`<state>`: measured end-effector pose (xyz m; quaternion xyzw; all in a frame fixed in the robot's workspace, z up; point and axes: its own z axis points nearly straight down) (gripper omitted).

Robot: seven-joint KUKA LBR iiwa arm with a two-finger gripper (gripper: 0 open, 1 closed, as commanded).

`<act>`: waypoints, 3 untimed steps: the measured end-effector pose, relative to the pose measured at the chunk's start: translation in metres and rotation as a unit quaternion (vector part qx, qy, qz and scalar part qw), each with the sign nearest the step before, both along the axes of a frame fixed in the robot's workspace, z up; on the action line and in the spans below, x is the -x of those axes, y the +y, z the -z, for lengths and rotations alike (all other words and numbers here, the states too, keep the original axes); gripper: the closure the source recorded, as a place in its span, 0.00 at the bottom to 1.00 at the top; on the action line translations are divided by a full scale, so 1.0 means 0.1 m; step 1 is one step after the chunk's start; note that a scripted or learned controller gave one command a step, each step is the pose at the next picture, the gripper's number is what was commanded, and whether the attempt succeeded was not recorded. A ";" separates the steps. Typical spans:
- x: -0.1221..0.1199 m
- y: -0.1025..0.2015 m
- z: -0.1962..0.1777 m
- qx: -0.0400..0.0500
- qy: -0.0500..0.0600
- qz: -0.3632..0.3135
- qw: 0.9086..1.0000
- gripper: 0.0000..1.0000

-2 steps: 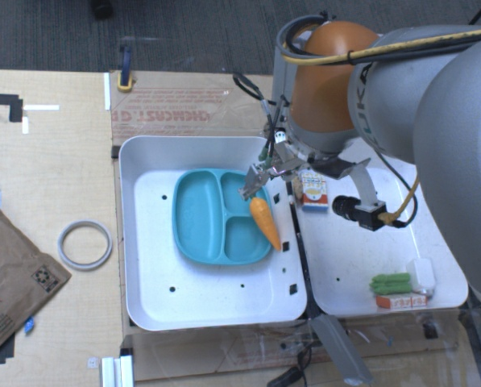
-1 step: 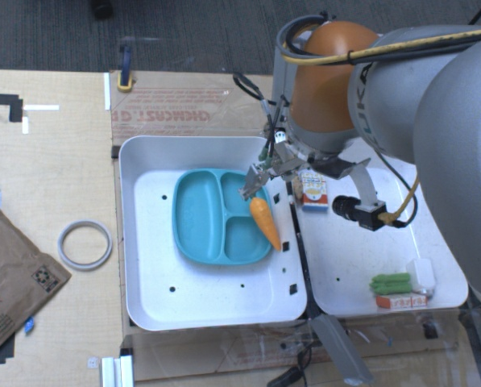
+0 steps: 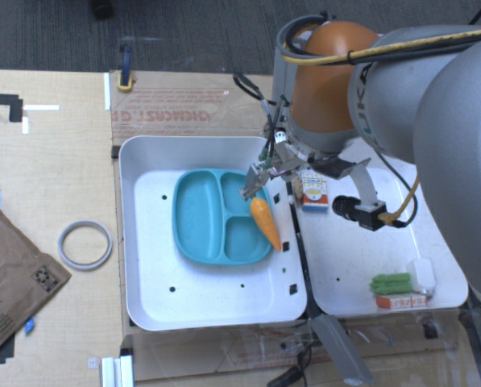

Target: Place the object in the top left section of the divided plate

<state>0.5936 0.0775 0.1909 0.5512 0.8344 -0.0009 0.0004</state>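
a roll of tape [image 3: 85,243] lay on the wooden bench, well left of the bins. in the left bin [image 3: 143,297] sat the turquoise divided plate [image 3: 200,216], and the orange carrot [image 3: 264,222] rested tilted across the plate's right rim, by the smaller sections. the gripper [image 3: 255,185] hung just above the carrot's upper end; whether it was spread or pinching could not be told. in the right bin [image 3: 361,289] were a small carton [image 3: 313,191] and a green item [image 3: 391,283].

Two shallow white plastic bins [image 3: 143,240] [image 3: 433,240]; one teal divided plate [image 3: 200,216]; one orange carrot [image 3: 264,222]; one grey tape ring [image 3: 85,243]; one green leafy item [image 3: 391,282]; one small carton [image 3: 313,190].
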 end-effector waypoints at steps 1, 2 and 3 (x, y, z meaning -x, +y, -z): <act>0.00 0.00 0.00 0.000 0.000 0.000 1.000 0.00; 0.00 0.00 0.00 0.000 0.000 0.000 1.000 0.00; 0.00 0.00 0.00 0.000 0.000 0.000 1.000 0.00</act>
